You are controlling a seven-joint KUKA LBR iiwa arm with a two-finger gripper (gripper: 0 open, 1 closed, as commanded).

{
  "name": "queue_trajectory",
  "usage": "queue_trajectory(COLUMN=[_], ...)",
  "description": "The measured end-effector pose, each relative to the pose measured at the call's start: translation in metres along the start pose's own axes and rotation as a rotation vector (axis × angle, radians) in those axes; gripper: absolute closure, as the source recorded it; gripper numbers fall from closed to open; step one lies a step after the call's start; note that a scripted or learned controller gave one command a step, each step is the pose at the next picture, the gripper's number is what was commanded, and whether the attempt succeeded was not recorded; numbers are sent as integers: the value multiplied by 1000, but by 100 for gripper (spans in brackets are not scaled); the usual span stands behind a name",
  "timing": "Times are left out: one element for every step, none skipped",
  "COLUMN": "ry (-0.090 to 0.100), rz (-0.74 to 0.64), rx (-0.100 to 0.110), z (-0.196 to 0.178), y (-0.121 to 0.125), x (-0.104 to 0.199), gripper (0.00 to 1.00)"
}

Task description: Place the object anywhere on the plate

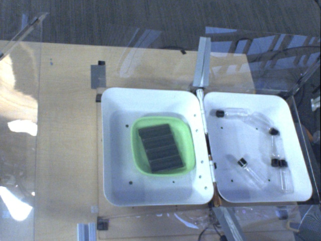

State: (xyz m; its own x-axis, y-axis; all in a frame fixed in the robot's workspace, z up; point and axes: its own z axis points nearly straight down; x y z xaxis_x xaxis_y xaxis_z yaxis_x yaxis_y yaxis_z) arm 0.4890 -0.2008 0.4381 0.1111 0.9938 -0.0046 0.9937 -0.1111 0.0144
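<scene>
Pale wooden counter (60, 149) under glare

Dark grey carpeted floor (125, 9) spans the top of the frame; bright light patches (20, 127) lie along the left edge, and faint reflections streak the upper right.

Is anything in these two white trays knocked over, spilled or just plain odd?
Nothing looks spilled or broken. In the right bin, several clear vials with black caps lie on their sides, pointing different ways. In the left bin, a dark ribbed block lies on the green plate, turned slightly askew to the plate's edges.
</scene>
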Motion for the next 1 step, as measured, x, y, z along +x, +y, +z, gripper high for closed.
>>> queue_trajectory(ry=[0], rz=[-6], rx=[2], z=[1], y=[0], x=[-2], gripper=[0])
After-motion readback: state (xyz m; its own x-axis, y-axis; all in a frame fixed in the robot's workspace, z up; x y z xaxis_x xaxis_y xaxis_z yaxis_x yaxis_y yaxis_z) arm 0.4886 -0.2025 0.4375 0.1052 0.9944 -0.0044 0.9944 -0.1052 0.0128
